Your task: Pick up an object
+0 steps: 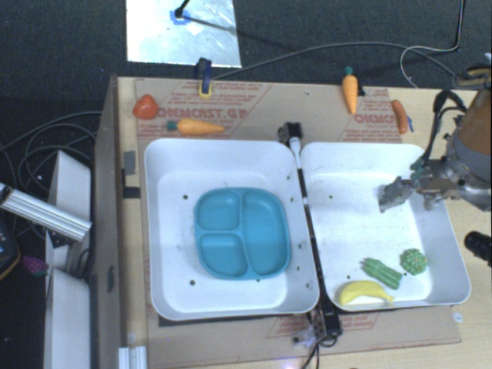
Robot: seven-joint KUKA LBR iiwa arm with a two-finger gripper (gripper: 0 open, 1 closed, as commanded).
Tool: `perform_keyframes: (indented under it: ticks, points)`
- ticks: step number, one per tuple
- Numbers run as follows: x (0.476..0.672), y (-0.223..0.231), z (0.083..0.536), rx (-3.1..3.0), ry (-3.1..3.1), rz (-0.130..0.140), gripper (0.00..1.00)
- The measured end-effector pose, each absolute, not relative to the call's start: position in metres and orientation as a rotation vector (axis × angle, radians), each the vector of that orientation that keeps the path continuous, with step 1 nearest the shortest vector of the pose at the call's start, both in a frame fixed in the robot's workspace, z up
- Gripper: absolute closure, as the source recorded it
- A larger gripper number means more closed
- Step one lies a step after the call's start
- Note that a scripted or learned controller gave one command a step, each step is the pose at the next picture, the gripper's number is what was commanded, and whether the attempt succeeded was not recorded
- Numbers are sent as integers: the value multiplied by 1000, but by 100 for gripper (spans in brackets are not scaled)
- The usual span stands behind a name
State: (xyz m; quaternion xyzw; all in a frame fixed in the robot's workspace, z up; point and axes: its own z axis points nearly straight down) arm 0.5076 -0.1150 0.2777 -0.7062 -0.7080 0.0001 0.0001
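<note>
The left bin [165, 206] holds a blue divided plate [242, 233]. The right bin [438, 283] holds a banana [366, 291], green beans [382, 272] and broccoli [413, 261] near its front; the gripper [393, 194] hovers above, well apart. Carrots [350, 92] lie on the table [254, 102] behind.

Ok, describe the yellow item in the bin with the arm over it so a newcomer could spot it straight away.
Start at the right bin, the one the arm reaches over. Along its near edge lie three small items in a cluster. The banana is the curved yellow one nearest the front rim, just below the long green vegetable and left of the round green one.
</note>
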Motion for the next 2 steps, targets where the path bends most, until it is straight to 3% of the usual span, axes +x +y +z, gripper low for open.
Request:
perform_keyframes:
  ticks: [1, 2]
  points:
    - [551, -149, 190, -2220, -2222, 1, 0]
    - [604, -197, 141, -2221, -2223, 1, 0]
